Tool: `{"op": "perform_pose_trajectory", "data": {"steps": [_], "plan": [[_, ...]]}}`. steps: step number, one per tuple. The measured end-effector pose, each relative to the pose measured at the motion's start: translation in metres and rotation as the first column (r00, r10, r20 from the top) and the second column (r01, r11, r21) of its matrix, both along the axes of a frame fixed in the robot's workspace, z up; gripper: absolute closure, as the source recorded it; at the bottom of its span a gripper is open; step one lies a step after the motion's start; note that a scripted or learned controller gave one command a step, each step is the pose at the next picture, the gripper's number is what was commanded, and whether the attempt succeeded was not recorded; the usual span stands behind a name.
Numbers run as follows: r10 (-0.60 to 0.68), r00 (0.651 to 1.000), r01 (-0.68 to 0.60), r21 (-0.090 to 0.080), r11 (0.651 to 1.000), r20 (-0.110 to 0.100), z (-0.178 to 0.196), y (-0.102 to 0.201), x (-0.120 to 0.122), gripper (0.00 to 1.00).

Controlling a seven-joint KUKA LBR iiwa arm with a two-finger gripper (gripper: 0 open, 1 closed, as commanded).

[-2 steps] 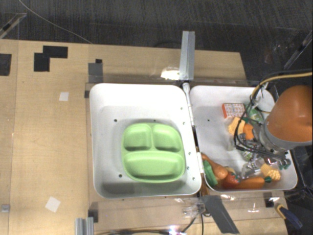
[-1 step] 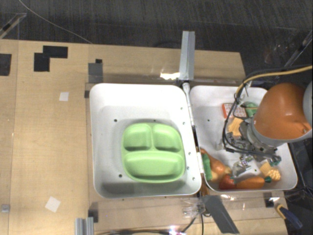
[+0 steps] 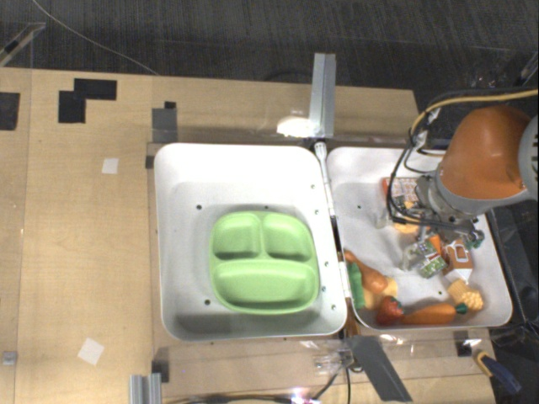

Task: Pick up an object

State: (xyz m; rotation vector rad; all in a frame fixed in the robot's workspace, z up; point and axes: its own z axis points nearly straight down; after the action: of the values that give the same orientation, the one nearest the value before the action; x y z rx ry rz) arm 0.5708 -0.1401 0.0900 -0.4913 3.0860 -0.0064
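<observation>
Gripper (image 3: pixel 425 247) low in right bin (image 3: pixel 362 171), under orange wrist band (image 3: pixel 480 154); finger state can't tell, hidden by wrist/cables. Small toys piled just below it, 5-6 o'clock: carrot (image 3: pixel 429 313) along bottom wall, red piece (image 3: pixel 389 310) at its left end. Green divided tray (image 3: pixel 264 262) at 9 o'clock, centre of left bin (image 3: pixel 177 225).

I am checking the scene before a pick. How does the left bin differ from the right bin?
The left bin holds one large green tray with three compartments; the right bin holds several small toy foods crowded near its front. The arm reaches over the right bin, not over the left bin. Both are shallow, white and side by side.
</observation>
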Motion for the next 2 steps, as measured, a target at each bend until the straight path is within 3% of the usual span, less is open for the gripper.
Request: {"op": "perform_pose_trajectory", "data": {"steps": [1, 2], "plan": [[0.0, 1.0, 0.0, 0.0, 1.0, 0.017, 0.0152, 0.0014, 0.0049, 1.0], [0.0, 1.0, 0.0, 0.0, 1.0, 0.016, 0.0146, 0.0014, 0.0045, 0.0]]}}
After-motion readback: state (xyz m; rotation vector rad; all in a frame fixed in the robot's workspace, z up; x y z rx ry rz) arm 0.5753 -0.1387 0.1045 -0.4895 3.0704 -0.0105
